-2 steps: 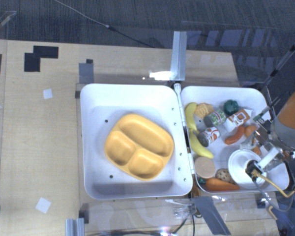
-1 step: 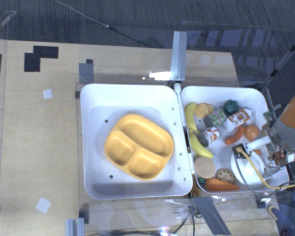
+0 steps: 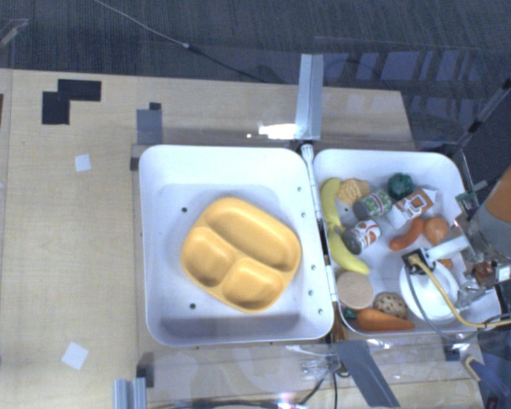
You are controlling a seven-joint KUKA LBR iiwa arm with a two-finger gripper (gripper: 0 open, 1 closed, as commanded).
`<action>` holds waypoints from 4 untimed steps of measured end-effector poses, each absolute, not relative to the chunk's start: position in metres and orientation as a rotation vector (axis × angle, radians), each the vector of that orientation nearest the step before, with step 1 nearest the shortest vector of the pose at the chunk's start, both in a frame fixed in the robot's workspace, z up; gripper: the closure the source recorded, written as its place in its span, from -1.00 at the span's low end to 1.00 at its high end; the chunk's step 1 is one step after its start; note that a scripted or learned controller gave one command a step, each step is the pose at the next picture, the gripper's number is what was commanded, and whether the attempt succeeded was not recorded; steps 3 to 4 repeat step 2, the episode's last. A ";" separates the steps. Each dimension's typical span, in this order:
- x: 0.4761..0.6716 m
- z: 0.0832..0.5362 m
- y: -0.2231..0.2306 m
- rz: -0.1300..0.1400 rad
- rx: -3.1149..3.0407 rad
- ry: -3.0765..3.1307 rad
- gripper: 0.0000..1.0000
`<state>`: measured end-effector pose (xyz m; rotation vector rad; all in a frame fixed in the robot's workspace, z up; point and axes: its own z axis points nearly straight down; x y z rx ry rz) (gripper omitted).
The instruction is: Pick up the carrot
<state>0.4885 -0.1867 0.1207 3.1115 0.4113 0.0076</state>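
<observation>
Camera view, looking down on two white bins side by side. Using the yellow divided plate [image 3: 240, 252] in the left bin [image 3: 157, 228] as landmark: the carrot [image 3: 383, 319] lies well to its right, at the right bin's [image 3: 447, 162] front edge. The gripper [image 3: 473, 275] hovers farther right; its grip state cannot be made out.

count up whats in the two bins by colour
Yellow: 2 — divided plate in the left bin, banana in the right bin
Orange: 3 — carrot, two pieces
Green: 1 — dark piece
Tan or brown: 3 —
White: 1 — carton
Cans: 2 —
Total: 12, as far as I can tell
</observation>
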 end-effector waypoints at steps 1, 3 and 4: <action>0.492 0.094 -0.171 0.030 3.111 0.318 -1.00; 0.489 0.138 -0.155 0.013 3.123 0.328 -1.00; 0.489 0.138 -0.155 0.013 3.123 0.328 -1.00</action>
